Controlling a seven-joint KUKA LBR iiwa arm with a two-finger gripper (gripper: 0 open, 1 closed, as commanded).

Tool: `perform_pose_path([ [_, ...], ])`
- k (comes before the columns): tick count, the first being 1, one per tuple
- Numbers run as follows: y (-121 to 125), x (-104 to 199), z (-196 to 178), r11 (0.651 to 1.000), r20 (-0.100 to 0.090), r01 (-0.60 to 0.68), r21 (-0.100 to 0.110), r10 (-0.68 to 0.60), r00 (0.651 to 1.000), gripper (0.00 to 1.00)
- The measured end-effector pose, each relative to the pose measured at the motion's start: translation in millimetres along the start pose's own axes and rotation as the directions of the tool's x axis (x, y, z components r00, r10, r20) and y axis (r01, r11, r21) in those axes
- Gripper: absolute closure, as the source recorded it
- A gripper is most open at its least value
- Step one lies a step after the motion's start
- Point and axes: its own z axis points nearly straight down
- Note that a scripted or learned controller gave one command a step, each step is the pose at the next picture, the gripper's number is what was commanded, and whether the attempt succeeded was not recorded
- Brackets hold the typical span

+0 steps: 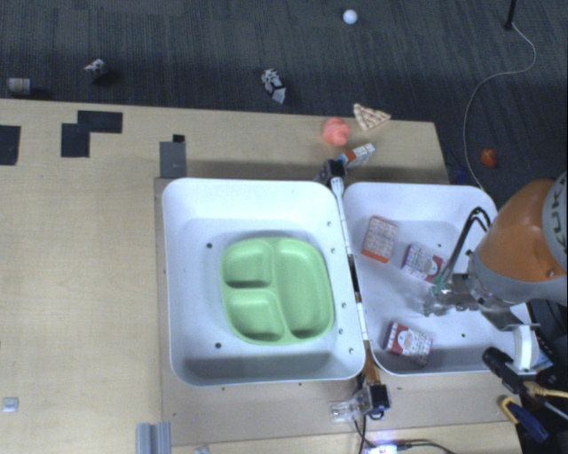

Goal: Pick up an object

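Over the right bin [461,197], reaching in from the right: the grey arm [524,257] with its orange band, wrist low above the bin floor. Gripper [441,300] down near the bin's middle, too small and too shadowed to tell whether open or closed; nothing visible between its tips. Just up and left of the gripper, a small red-and-white packet [421,262], close but apart from it. Farther up and left, an orange-and-white carton [379,238], lying flat near the bin's left wall. Below and left of the gripper, near the front wall, another red-and-white packet [407,341], also flat and apart from the rest. Black cable looping from the wrist across the bin's right rim.

Beside it on the counter [80,293], touching along the shared rim: the left bin [182,266], holding a green divided tray [275,288] with three compartments, set roughly at centre.

Behind the bins, on the counter's far edge: a pink ball [335,131], a wedge-shaped toy resembling a pizza slice [371,117], and a small tube-like item [358,155] just beside the bins' junction. Black tape patches [89,131] on the counter's far left. Beyond, on dark carpet: a white ball [350,16] and a few small scattered bits.
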Motion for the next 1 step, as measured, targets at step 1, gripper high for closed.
perform_pose_path([
  [1, -0.1, 0.0, 0.1, 1.0, 0.0, 0.0, 0.0, 0.0, 1.0, 0.0],
])
